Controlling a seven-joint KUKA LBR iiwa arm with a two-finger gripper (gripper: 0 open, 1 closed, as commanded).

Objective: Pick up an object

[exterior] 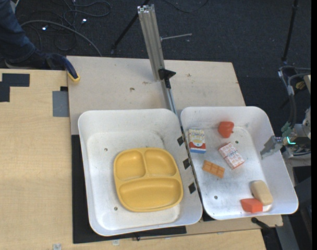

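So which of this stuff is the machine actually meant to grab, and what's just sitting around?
Things it could pick up, all in the right bin:
- red cup
- small carton
- pink-and-white box
- orange waffle piece
- tan bread-like piece
- red block

Just lying about:
- yellow divided tray in the left bin
- metal post

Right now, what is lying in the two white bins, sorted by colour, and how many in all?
Yellow: 1, divided tray
Red: 2, blocks
Orange: 1, bar
White printed: 2, cartons
Tan: 1, loaf-shaped piece
Total: 7
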